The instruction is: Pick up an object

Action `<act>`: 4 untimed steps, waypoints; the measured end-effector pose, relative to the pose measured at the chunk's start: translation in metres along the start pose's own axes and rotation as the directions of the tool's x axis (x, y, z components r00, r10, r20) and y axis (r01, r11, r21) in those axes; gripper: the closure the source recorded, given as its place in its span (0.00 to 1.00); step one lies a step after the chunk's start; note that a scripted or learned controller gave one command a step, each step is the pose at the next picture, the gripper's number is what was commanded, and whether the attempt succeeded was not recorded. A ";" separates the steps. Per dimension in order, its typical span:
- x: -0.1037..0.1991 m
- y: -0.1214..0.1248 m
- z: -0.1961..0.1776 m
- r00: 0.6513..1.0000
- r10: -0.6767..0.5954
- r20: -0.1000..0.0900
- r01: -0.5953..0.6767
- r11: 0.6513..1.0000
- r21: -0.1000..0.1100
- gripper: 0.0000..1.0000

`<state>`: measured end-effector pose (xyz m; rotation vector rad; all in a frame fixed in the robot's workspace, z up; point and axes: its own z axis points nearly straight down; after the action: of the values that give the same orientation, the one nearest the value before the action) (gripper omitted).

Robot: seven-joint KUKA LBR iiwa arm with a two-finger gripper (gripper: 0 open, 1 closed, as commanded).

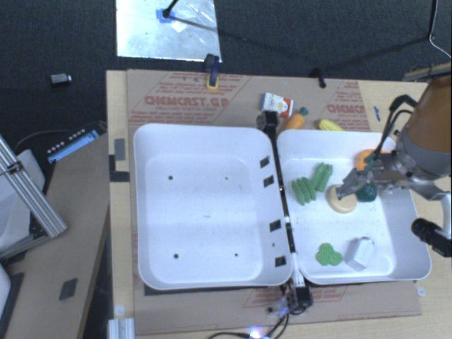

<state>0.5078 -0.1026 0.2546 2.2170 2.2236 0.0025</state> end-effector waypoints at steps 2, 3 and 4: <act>0.015 0.033 0.170 1.000 -0.007 -0.001 0.007 1.000 -0.004 0.00; 0.077 0.040 0.024 1.000 -0.009 -0.003 0.009 1.000 -0.015 0.00; 0.072 0.038 0.022 1.000 -0.004 0.000 0.004 1.000 -0.003 1.00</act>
<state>0.5452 -0.0300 0.2324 2.2113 2.2270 0.0059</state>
